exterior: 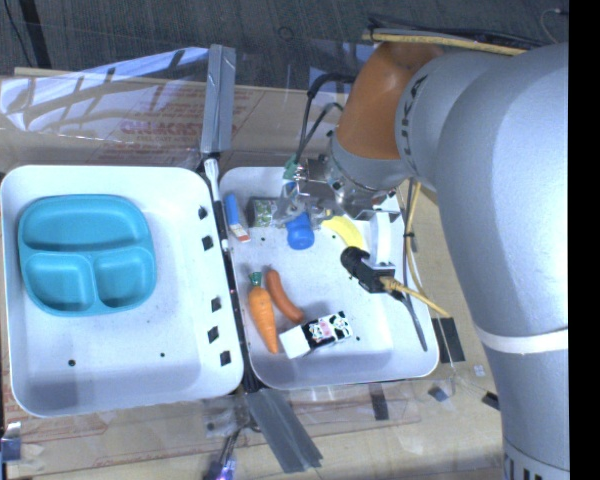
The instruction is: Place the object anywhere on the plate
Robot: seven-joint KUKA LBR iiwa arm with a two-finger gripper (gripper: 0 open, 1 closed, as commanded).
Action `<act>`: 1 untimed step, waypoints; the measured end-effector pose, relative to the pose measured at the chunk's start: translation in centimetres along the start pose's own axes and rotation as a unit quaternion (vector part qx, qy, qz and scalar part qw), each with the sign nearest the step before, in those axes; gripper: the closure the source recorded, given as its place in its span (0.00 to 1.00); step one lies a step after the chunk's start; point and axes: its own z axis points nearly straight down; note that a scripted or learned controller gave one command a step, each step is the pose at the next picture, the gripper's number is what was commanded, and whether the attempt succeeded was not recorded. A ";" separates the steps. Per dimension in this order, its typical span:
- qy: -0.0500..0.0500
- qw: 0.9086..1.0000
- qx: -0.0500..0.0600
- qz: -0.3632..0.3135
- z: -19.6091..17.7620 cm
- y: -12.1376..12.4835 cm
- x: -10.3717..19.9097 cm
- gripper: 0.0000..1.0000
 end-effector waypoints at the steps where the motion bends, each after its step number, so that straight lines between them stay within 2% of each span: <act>1: 0.000 1.000 0.000 0.002 0.1 0.7 11.9 1.00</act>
